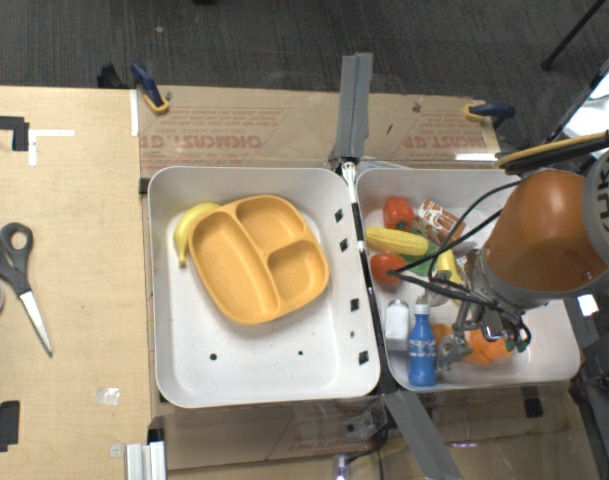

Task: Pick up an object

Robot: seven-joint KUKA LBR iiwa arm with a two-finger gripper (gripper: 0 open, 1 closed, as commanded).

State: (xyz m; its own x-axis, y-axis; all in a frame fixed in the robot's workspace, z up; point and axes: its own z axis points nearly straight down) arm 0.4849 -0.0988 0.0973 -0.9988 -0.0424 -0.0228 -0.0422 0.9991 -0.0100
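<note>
My pincer (476, 336) sits low in the right shallow white plastic bin (554, 368), just above a rounded orange fruit-shaped toy (487, 350); fingers obscured by cabling, so open/closed: cannot tell. Beside it w/ blue plastic bottle, white cap (421, 346), upright, near front wall. Ribbed yellow corn cob toy (396, 240) lies further back. Left white bin (184, 368) holds smooth orange-yellow three-compartment plate (256, 258), curved yellow banana (189, 226) touching its rim. Steel scissors w/ grey handles (20, 278) on wooden bench

Arm's down in the right bin (554, 363), gripper (476, 340) over what looks like an orange thing (487, 349) near the front edge, blue bottle (421, 348) just beside. Left bin (184, 358) has a yellow divided plate (259, 258).
</note>
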